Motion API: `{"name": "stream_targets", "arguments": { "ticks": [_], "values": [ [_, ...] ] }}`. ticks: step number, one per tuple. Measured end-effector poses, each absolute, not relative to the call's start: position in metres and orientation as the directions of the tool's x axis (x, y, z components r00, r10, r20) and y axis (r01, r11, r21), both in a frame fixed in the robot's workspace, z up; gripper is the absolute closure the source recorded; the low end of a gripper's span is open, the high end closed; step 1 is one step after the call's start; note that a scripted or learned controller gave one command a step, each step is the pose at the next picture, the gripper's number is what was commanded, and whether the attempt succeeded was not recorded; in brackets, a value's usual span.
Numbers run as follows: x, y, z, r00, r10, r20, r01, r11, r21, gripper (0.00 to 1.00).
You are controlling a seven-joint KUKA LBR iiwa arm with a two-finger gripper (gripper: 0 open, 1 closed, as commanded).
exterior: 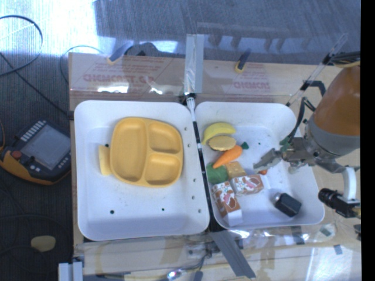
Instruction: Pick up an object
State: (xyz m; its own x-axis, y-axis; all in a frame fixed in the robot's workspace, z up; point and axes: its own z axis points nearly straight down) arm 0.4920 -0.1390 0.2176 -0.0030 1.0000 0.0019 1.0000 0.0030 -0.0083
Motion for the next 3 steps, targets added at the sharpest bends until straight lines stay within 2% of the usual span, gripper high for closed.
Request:
{"name": "stream_targets", "arguments": {
  "ticks": [1, 2, 3],
  "values": [
    [0.572, -0.101, 0.1, -0.087, 0.996, 0.002, 0.996, 0.087, -0.007, 0.0],
    [0.529, -0.181, 0.092, -0.202, 0.979, -0.003, 0.979, 0.202, 0.017, 0.0],
    [0.512, -0.16, 0.149, -0.511, 0.859, 0.005, 0.859, 0.511, -0.004, 0.0]
  ]
}}
